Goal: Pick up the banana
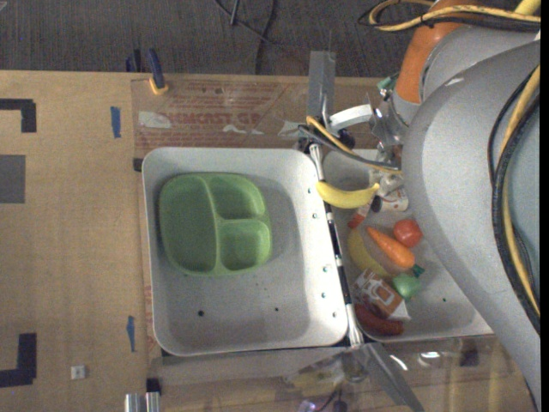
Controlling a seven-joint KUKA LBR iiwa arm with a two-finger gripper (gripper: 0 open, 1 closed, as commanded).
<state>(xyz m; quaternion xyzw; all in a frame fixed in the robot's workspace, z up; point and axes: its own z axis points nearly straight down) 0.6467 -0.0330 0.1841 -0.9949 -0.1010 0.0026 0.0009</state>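
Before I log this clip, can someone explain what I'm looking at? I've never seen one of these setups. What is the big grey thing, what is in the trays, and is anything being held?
This is a single camera fixed above a bench, looking down at a slant. The big grey shape is a robot arm reaching in from the right; its tool is at the end, near the top of the right bin. Two shallow white bins sit side by side. The left bin holds a green divided plate. The right one holds toy food: a carrot, a tomato and other pieces. The banana is right at the tool, across the edge between the bins, and seems lifted, but the view is too blurred to confirm a grip.
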